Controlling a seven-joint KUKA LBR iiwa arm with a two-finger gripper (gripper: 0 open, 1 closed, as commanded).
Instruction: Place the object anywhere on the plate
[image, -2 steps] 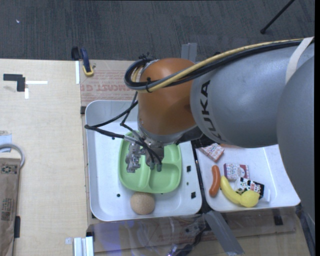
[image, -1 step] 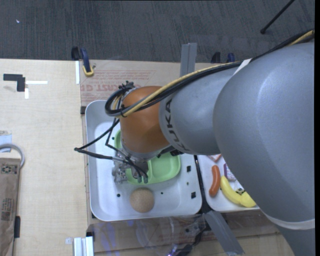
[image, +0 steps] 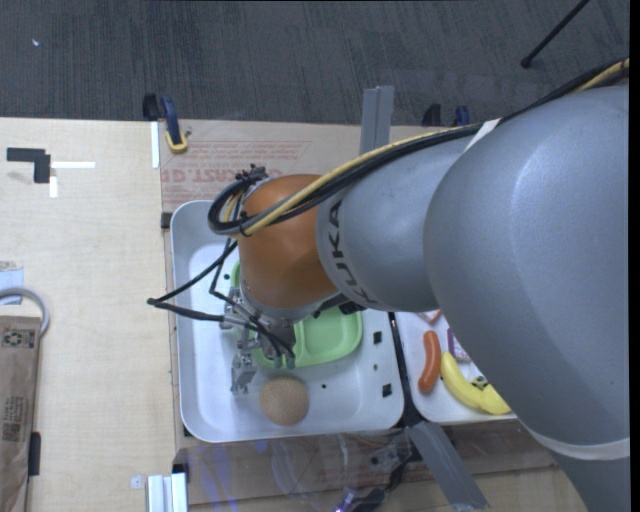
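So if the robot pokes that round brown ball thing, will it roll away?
Probably. The brown ball looks round all over and sits loose on the smooth floor of the left bin, so a nudge could send it rolling. The bin's raised rim would likely stop it. Its matte surface suggests it isn't very slippery.

Arm bent low over the left bin (image: 195, 300)

The grey arm (image: 500, 250) sweeps in from the right and covers much of that bin, its orange band (image: 285, 245) above the bin's middle. Below the band the gripper (image: 245, 365) points down toward the bin's near half. Black and yellow cables (image: 300, 200) loop across the band and out past the bin's left rim.
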